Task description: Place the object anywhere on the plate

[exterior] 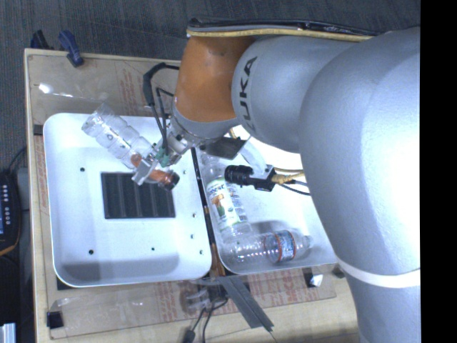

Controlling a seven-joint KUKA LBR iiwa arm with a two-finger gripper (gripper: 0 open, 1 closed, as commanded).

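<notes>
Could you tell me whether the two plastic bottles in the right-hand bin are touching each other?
Touching. In the camera view, the bottom end of the labelled bottle meets the side of the bottle lying crosswise, with no white floor between them.

You see two bins side by side on the bench: the left bin [78, 263] carries the plate [138, 196] near its middle, and a bottle [114, 136] lies toward its far edge. In the right bin [250, 266], one bottle [224, 200] lies along the left wall and another [265, 246] along the near edge.
</notes>
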